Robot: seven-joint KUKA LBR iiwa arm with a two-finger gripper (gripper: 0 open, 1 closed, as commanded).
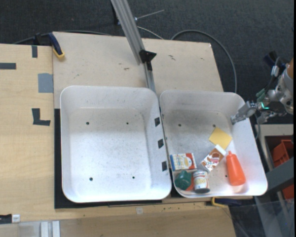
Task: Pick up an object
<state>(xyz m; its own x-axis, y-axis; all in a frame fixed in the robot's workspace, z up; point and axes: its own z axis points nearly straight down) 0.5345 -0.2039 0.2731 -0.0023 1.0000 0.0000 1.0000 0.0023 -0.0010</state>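
Robot arm waits at the edge of the right bin, its pick not yet begun.

The gripper hangs over the right bin's far right rim, with nothing between its fingers; whether they are parted or closed cannot be told from this slant. All the candidate objects lie toward the near end of that bin: a yellow square closest to the gripper, just down and to the left of it; an orange bottle by the right wall, its long axis running roughly up and down the view; then a small red-and-white packet, a red-and-white box, a green object and a small can clustered at the near rim. The left bin sits alongside on the tabletop. The yellow square looks the shortest reach.
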